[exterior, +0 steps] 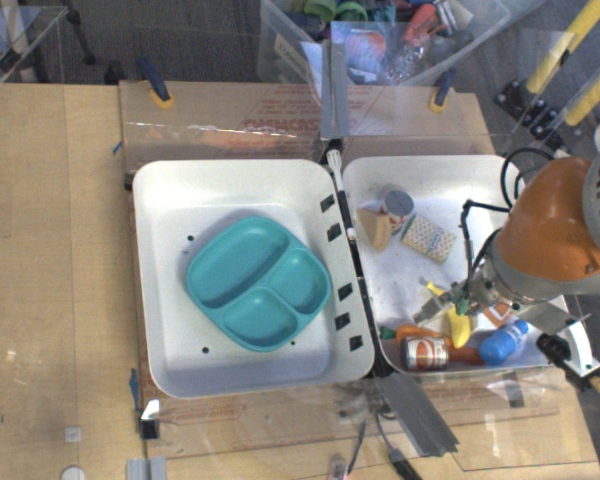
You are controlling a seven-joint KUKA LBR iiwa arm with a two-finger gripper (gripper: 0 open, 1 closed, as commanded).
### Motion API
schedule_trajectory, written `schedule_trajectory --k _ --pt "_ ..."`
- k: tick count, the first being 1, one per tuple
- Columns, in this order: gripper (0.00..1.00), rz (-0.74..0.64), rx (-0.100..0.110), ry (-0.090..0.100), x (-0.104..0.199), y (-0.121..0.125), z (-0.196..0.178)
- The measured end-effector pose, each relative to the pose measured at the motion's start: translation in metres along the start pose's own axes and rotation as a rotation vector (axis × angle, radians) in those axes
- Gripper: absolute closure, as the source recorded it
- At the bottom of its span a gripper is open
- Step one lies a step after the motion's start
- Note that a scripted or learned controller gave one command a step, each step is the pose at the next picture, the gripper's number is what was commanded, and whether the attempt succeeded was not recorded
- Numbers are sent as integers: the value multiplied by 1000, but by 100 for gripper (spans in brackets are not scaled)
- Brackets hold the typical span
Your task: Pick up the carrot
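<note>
Although the grey arm with its orange band (pixel 550 230) had its wrist low over the right-hand shallow white bin (pixel 450 173), the task looked far from finished. The small orange carrot (pixel 412 334) lay on the bin floor near the front wall, just above and touching or nearly touching the red-and-white drink can (pixel 426 351) lying on its side. Nothing had lifted it; it rested among the clutter, with a yellow plastic piece (pixel 458 326) just to its right and a blue rounded toy (pixel 502 344) further right.

The two-finger gripper (pixel 458 298) hung below the orange band, its dark parts mixed up with the yellow piece and other small items beneath it. How far apart its tips stood could not be told from this slant, nor whether they touched anything. No object was clearly seen between them, so no hold could be claimed.

By my judgement, the reach was roughly in the right area, a little right of the carrot, while the grasp and the lift were both left to do. The teal three-section plastic plate (pixel 258 282) sat in the left-hand white bin (pixel 160 268), well apart from all this.
</note>
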State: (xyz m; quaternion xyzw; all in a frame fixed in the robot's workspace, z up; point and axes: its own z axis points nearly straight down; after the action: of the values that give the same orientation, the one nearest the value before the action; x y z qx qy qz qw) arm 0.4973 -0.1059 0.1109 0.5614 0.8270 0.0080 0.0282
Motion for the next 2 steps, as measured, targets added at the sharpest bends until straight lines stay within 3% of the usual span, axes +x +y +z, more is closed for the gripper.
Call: schedule_trajectory --k 1,2 --pt "0 -258 33 37 3 13 19" --pt "0 -157 28 30 -68 53 25"
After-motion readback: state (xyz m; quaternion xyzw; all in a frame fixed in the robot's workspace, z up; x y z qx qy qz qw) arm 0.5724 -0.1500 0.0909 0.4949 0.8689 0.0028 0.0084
